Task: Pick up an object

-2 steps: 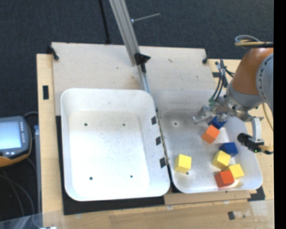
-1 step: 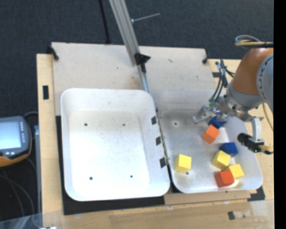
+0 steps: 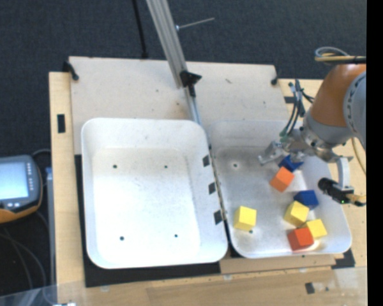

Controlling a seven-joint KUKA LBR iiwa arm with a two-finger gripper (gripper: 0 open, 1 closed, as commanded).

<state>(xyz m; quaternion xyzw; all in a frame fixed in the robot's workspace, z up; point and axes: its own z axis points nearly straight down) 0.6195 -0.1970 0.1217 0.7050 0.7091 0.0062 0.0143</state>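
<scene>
Orange is the colour of the block [image 3: 281, 179] that is judged the likeliest target, since it is seen just below and slightly left of the end effector [image 3: 290, 153] in the right half of the frame. It lies in the right bin [image 3: 242, 152], close under the wrist, and appears tilted, with one corner turned toward the lower left. A small blue block [image 3: 292, 164] is seen directly above it, touching or nearly touching it and partly hidden under the end effector, so that it cannot be told which of the two is nearer the fingertips. Whether the end effector is wide or narrow cannot be told, and nothing is seen held in it.

Toward the lower right of the frame a cluster is found: a second blue block [image 3: 306, 198], a yellow block [image 3: 296, 213] against it, another yellow block [image 3: 316, 228] and a red-orange block [image 3: 300, 238] at the bin's lower edge. A lone yellow block [image 3: 246, 218] is set well apart, lower left in the same bin. The left bin [image 3: 147, 190] lies beside it on the worktop [image 3: 60, 171].

A short descent, shifted slightly down-left in the frame, is judged to be what the coming grasp calls for.
</scene>
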